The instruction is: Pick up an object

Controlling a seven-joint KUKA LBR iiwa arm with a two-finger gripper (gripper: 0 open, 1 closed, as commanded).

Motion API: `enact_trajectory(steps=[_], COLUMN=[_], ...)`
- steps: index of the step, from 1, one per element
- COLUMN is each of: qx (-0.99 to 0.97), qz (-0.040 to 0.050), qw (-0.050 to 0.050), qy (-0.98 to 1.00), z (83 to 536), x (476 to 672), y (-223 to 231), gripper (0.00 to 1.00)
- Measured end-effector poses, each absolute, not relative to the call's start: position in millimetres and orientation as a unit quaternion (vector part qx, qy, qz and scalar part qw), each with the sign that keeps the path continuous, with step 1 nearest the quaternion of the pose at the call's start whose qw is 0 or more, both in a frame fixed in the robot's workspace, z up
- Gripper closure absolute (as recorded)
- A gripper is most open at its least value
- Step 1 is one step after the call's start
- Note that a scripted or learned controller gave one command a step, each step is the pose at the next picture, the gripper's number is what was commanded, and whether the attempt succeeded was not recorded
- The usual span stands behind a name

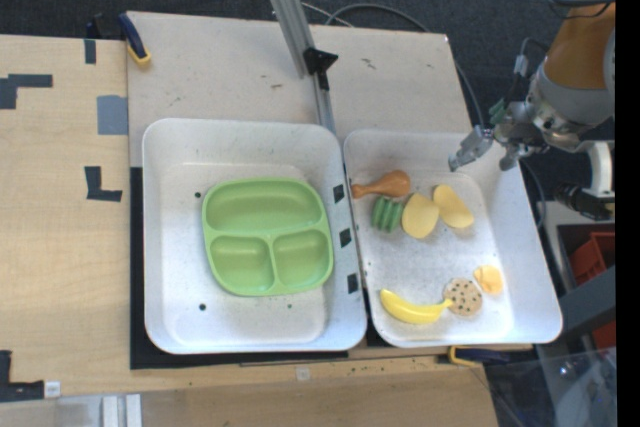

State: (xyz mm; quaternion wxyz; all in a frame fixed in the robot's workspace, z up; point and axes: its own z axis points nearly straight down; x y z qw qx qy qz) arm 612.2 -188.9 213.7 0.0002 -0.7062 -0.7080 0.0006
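The fingers (490, 150) hang spread and empty over the right bin's (520, 245) far right rim, with the drumstick (383, 185), potato pieces (437, 211) and banana (412, 308) lying below.

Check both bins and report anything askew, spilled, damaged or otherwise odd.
Nothing stands out. The green three-compartment plastic tray lies flat in the left white bin. The toy foods, including the yellow banana and brown drumstick, lie loose but intact inside the right white bin.
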Motion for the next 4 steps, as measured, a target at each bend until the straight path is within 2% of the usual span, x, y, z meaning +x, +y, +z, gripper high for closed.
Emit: enact_trajectory(steps=[1, 3, 4], qx=[-0.706, -0.706, -0.706], qz=[0.0007, 0.0023, 0.0014], qw=[0.0, 0.002, 0.0], qy=[-0.708, -0.708, -0.708], z=[213.7, 94.5, 88.1], x=[612.2, 626.9, 626.7], y=[-188.8, -190.3, -189.4], gripper=[0.0, 0.0, 0.0])
